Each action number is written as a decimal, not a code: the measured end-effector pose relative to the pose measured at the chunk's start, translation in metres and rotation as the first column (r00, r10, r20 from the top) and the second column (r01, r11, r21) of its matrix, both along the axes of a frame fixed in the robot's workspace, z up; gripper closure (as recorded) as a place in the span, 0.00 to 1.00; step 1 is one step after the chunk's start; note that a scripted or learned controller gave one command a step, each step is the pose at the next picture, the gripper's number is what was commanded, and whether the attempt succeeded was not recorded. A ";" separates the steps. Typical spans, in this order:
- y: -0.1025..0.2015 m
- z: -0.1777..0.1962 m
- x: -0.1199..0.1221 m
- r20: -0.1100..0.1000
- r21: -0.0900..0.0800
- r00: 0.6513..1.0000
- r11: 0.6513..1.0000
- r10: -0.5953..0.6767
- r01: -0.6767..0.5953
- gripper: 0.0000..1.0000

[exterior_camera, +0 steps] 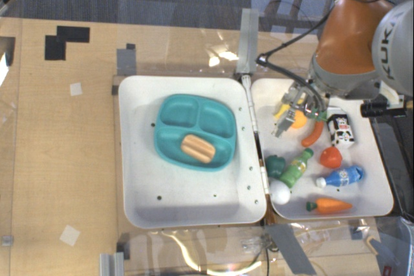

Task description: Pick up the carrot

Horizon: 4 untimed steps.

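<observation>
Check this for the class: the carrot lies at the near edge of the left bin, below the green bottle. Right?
Not quite. The camera view shows the carrot at the near edge of the right bin, not the left; it does lie below the green bottle.

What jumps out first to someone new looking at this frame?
Probably the teal plate in the left bin, with a hot dog in its front compartment. Next, the grey and orange arm reaching in from the right, its tool over the back of the crowded right bin. The carrot lies apart from it, by that bin's front edge.
</observation>
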<state>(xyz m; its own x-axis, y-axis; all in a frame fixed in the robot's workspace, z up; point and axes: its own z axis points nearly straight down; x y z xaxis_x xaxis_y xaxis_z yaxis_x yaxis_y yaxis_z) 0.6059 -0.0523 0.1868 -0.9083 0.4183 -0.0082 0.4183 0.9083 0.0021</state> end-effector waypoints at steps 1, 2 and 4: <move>-0.045 -0.097 0.018 0.006 0.003 0.988 0.988 -0.154 0.153 0.00; -0.033 -0.098 0.013 0.002 0.004 0.937 0.937 -0.350 0.350 0.00; -0.102 -0.099 0.012 0.000 0.006 0.771 0.771 -0.636 0.636 0.00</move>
<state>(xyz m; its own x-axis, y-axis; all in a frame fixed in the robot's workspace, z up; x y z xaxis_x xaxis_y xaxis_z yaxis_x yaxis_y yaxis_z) 0.6176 -0.1547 0.0876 -0.4343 0.9007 -0.0052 0.9007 0.4343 0.0078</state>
